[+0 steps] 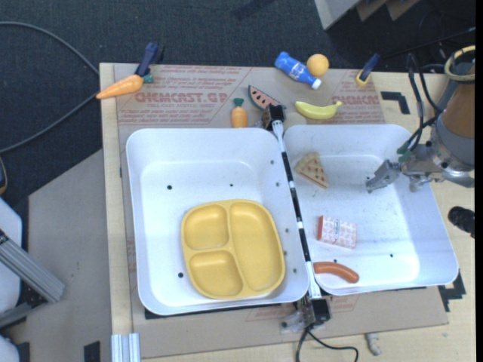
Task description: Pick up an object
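Note:
The right bin [423, 240] holds a tan wedge like a pizza slice [312, 170] at its upper left. A pink-and-white packet [336, 231] lies near the middle, and an orange sausage [336, 271] lies by the front wall. My gripper [396, 181] hangs over the upper right part of this bin, to the right of the wedge and above the packet. Its two fingers stand apart, open, with nothing between them. The left bin [151, 164] carries a yellow divided plate [232, 247].
Behind the bins on the bench lie a carrot [121, 87], a blue bottle [296, 69], an orange ball [318, 64], a banana [318, 110], a watermelon slice [261, 96] and a small orange piece [239, 116]. Cables hang near the arm at right.

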Tool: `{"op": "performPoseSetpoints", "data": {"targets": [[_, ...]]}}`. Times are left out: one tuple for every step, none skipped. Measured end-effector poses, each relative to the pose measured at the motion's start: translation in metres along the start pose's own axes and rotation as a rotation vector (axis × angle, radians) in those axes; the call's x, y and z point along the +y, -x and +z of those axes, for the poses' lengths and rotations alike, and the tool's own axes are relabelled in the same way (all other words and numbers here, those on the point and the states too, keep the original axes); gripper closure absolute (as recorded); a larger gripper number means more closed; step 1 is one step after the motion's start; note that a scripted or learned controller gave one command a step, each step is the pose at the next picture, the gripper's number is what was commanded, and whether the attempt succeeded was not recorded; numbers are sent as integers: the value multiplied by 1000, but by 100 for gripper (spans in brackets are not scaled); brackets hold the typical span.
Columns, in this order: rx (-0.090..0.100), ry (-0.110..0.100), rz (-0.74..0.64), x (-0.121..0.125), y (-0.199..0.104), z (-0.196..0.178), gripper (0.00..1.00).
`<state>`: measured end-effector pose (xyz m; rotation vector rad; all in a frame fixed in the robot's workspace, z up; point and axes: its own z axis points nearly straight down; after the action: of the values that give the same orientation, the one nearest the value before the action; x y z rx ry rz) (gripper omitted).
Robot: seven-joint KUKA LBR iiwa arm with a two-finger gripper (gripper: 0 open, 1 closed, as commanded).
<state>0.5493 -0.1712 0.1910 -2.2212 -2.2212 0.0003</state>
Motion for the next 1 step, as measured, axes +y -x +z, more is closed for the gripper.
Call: {"op": "performPoseSetpoints", "data": {"targets": [[1, -1, -1, -11, -66, 52, 0]]}}
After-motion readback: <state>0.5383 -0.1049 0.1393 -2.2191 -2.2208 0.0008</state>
